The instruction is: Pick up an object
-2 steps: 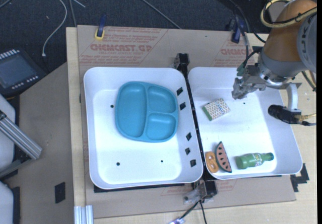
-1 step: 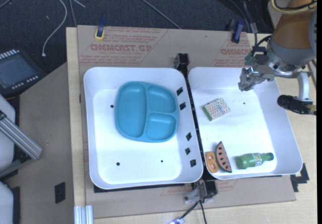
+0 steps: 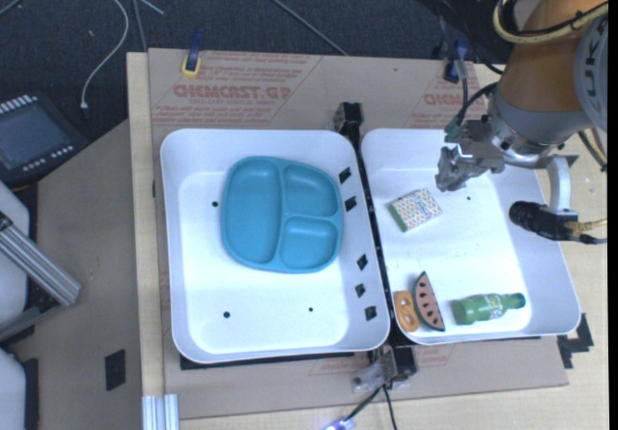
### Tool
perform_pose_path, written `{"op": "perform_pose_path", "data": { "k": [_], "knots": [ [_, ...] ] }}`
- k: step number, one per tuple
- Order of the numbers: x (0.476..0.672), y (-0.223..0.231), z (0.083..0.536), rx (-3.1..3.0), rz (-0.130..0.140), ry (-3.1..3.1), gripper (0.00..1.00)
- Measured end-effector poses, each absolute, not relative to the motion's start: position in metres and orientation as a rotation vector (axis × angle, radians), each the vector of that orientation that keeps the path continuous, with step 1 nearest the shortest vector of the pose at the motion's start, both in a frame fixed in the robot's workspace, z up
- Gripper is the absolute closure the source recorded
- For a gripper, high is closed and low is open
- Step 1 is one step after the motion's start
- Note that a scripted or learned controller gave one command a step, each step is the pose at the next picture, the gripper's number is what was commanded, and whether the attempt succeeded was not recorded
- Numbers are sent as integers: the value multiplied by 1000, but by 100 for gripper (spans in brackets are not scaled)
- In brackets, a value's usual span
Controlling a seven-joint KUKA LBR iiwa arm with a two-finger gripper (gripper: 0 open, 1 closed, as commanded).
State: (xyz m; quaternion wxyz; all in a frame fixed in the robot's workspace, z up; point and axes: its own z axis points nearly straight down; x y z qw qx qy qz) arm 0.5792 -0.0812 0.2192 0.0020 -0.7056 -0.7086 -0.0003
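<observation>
**Q:** Where are you in the frame, and what is your hand doing?

**A:** I reach in from the upper right. My grey arm with its orange band fills that corner, and my gripper hangs over the upper part of the right bin. From this slanted overhead view I cannot tell how wide my hand stands. Nothing shows in its grasp.

**Q:** What lies beneath you?

**A:** Just below and to the left of my gripper sits a small patterned packet, whitish with green edging, lying flat and slightly turned on the white floor of the bin. It is near my hand but apart from it.

**Q:** What else is in that bin?

**A:** Along the lower edge of the frame's right side, a green bottle lies on its side. Just left of it rests a watermelon slice toy, dark with seed marks, and beside that, against the bin's lower left corner, a small orange piece. A black cylindrical fitting juts in over the bin's right rim.

**Q:** And the other bin?

**A:** The left bin takes the middle of the frame. A blue divided plate with three compartments lies in its upper half. Both bins sit on a cardboard-covered bench, with loose cables on the dark floor across the top left.
</observation>
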Motion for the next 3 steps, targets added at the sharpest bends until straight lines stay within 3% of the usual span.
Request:
{"op": "perform_pose_path", "data": {
  "k": [2, 3],
  "knots": [
    [552, 13, 235, -2211, -2, -2226, 100],
    [523, 61, 224, -2211, 3, -2223, 100]
  ]
}}
